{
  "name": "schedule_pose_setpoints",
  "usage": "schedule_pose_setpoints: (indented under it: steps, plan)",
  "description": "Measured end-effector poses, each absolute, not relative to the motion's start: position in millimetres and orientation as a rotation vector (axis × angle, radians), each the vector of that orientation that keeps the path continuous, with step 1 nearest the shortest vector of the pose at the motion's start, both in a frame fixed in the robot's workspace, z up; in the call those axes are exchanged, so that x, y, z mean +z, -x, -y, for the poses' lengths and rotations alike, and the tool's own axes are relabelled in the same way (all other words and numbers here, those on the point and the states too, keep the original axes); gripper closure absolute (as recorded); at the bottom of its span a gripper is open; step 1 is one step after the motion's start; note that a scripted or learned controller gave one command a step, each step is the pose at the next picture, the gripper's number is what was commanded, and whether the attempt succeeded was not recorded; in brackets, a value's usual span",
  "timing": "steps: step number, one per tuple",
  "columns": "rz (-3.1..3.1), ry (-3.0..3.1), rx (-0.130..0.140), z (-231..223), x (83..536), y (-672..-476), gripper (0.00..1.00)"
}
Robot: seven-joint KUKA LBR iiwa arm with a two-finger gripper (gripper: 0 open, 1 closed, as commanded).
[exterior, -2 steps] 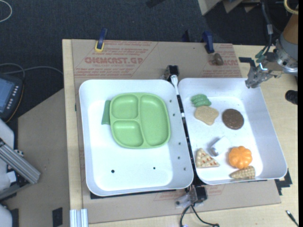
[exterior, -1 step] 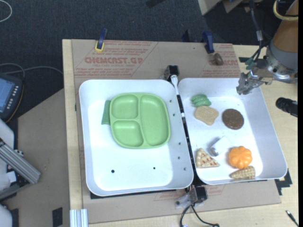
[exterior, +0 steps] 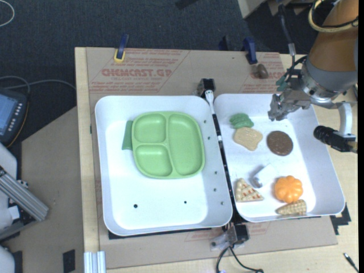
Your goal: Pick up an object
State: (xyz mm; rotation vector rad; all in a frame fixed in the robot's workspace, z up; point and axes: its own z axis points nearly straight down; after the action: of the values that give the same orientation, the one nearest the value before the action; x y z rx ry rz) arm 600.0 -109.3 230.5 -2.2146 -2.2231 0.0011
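While gripper hovers, finger state unclear, board reads "CHEMCAST".

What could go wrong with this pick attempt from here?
The tool hangs over the right bin near its far edge, above bare floor, so a straight descent could close on nothing. The brown disc lies flat and may slip from a pinch. The tan piece touches the green piece, so reaching for one could shove the other.
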Motion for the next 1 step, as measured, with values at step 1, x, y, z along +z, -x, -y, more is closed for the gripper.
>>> schedule_pose_setpoints:
  steps: [1]
  plan:
    - [2.222, 2.214, 0.001, 66.3, 234.7, -560.3, 1.00]
